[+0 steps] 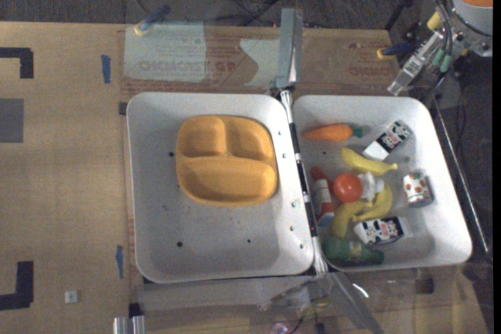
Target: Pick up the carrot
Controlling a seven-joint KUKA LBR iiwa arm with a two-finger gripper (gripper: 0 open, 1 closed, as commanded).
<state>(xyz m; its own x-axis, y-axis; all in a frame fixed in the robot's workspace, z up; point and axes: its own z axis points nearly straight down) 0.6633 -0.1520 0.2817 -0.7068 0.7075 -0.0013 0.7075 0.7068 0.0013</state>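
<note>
1. The orange, tapered toy carrot (329, 133) is lying at the upper left of the right white bin (450, 223), long axis running left-right.
2. Your gripper (409, 74) is hovering upper right of the carrot, outside the bin; finger state cannot be judged.

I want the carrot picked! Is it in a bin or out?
In. The carrot lies flat near the right bin's back wall, beside a milk carton.
</note>
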